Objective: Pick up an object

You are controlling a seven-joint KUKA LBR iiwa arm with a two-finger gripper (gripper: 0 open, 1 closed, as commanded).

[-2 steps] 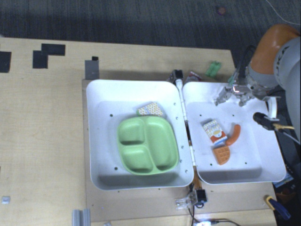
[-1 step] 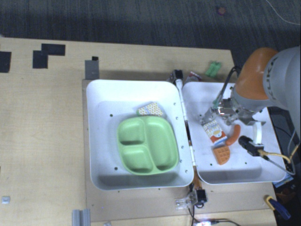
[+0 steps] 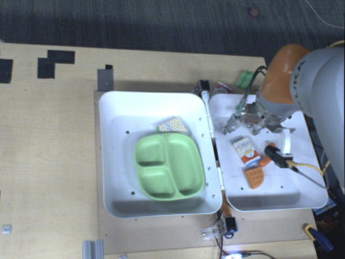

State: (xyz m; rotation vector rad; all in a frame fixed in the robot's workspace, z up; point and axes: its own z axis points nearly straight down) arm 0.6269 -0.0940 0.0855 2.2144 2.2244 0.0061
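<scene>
Your pale wooden bench (image 3: 48, 144) stands on dark grey carpet (image 3: 161, 9). The left white bin (image 3: 116, 144) holds a green divided plastic plate (image 3: 168, 165). In the right white bin (image 3: 294, 190), the metal gripper (image 3: 249, 118) hovers above a small white-and-orange carton (image 3: 244, 149); you cannot tell its jaw opening.

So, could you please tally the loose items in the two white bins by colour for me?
Green: 1, the divided plate in the left bin.
Patterned white: 1, a small piece behind the plate.
Orange: 1, a waffle-shaped piece in the right bin.
White and orange: 1, a small packet in the right bin.
Total: 4
</scene>
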